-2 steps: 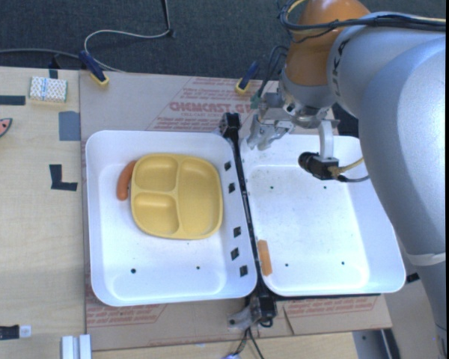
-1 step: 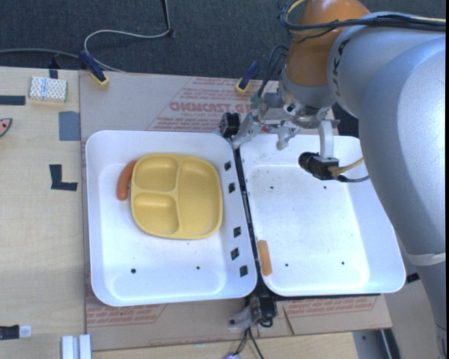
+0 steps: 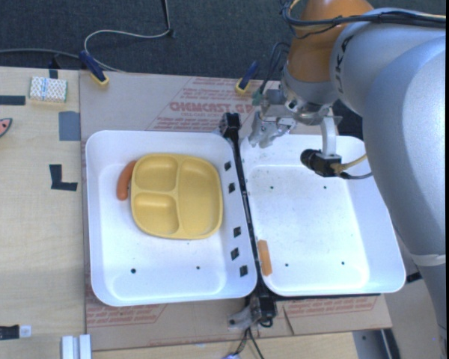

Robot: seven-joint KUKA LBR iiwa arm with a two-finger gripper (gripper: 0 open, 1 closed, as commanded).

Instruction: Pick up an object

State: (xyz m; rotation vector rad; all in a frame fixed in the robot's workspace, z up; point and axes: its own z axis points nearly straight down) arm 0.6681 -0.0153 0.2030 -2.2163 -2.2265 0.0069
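A small orange piece is lying in the right bin, hard against its left wall and close to the near-left corner. It is the only loose thing sitting in that bin, so it looks like the likeliest target.

In the left bin, a yellow divided plate is resting flat near the middle, and an orange sausage shape is lying just beside the plate's left edge, possibly touching it.

The gripper is hanging over the far-left corner of the right bin, well apart from the orange piece, which is sitting at the opposite end of the same wall. Whether the gripper is open or closed cannot be told from this angle, and nothing is visibly held in it. The grey arm is reaching in over the right side of the bin.

To do the pick well, the gripper is probably needing to travel along the left wall toward the near corner, then descend with its opening set across the piece's narrow width. The wall is crowding one side, so a slight offset toward the bin's middle may be helping it avoid striking the rim. The piece looks small and rounded, so it could be rolling or slipping away if the approach lands off-centre.
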